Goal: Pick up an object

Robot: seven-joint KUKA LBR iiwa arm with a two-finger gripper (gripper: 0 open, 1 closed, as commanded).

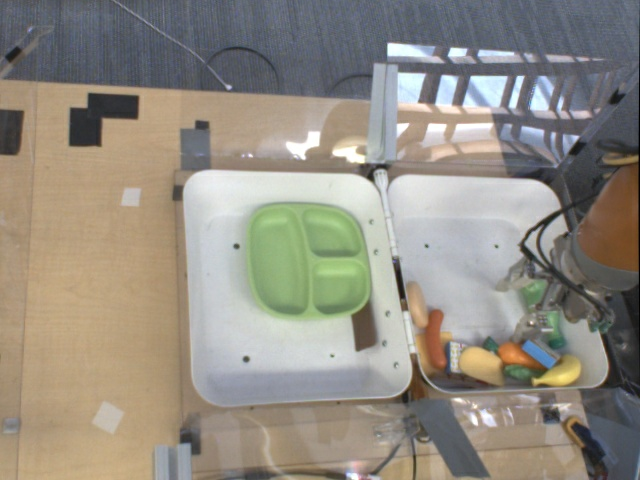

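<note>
Toys [500,360] crowd the right bin's [455,218] near edge; my pincer [545,313], grip unreadable, could snag neighbours and lift nothing.

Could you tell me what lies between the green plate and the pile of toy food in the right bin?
In the camera view, a brown block beside the green plate, then the divider where both bins meet, lie before the toy food pile.
</note>
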